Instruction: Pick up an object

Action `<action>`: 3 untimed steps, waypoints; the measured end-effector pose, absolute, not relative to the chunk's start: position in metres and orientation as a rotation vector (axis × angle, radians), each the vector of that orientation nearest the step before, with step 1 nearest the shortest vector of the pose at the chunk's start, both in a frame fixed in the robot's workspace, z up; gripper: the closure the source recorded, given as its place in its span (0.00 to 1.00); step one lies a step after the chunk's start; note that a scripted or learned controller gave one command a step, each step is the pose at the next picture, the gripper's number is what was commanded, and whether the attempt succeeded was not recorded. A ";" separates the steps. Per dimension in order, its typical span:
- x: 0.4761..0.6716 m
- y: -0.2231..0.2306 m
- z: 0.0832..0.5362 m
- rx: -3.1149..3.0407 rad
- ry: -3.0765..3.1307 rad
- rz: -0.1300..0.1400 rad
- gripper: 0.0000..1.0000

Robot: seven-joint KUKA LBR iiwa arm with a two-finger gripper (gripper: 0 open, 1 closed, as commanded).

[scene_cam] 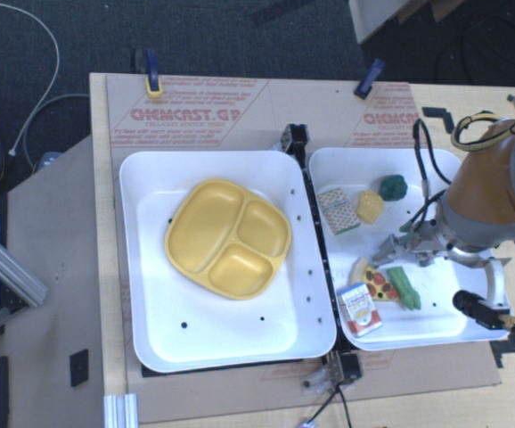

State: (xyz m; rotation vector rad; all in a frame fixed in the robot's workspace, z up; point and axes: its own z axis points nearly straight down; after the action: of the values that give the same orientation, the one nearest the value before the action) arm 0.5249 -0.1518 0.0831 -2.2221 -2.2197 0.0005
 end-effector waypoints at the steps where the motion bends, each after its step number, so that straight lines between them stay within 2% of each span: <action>1: 0.525 -0.152 0.095 -2.224 -2.221 -0.001 1.00; 3: 0.521 -0.143 0.197 -2.223 -2.227 -0.005 1.00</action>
State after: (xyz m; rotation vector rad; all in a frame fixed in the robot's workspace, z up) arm 0.5209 -0.1425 0.1973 -2.2232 -2.2274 -0.0046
